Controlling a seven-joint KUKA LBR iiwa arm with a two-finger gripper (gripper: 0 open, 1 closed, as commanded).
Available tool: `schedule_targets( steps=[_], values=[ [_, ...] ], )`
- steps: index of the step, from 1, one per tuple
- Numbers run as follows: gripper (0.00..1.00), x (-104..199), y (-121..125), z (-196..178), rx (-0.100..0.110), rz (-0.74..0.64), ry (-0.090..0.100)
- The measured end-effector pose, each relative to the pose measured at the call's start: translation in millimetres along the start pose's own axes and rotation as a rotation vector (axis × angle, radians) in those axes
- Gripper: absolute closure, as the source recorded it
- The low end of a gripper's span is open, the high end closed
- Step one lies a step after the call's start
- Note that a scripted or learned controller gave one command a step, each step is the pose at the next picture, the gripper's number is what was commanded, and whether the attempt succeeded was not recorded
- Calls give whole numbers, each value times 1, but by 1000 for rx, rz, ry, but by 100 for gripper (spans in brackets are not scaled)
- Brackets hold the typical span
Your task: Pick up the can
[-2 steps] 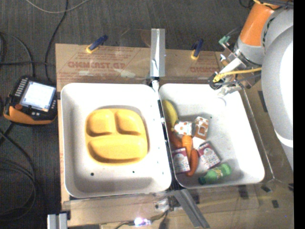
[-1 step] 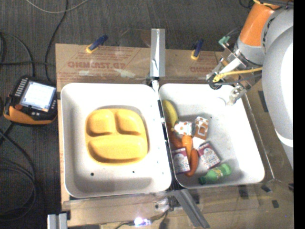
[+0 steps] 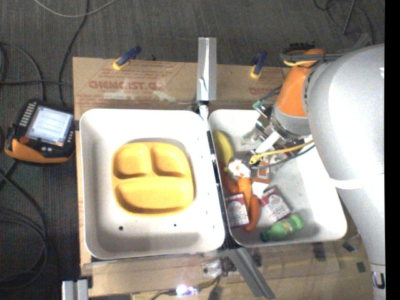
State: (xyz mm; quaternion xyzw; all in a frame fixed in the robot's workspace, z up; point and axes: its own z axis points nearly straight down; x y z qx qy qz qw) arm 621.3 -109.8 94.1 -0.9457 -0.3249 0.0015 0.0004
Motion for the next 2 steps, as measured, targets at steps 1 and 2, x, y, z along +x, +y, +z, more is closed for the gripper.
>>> schedule_targets(
  steps=[1,2],
  values=[
    [0,-9,30,5,-4,286,9],
    [100,-11,30,-4,-5,284,1]
  ],
)
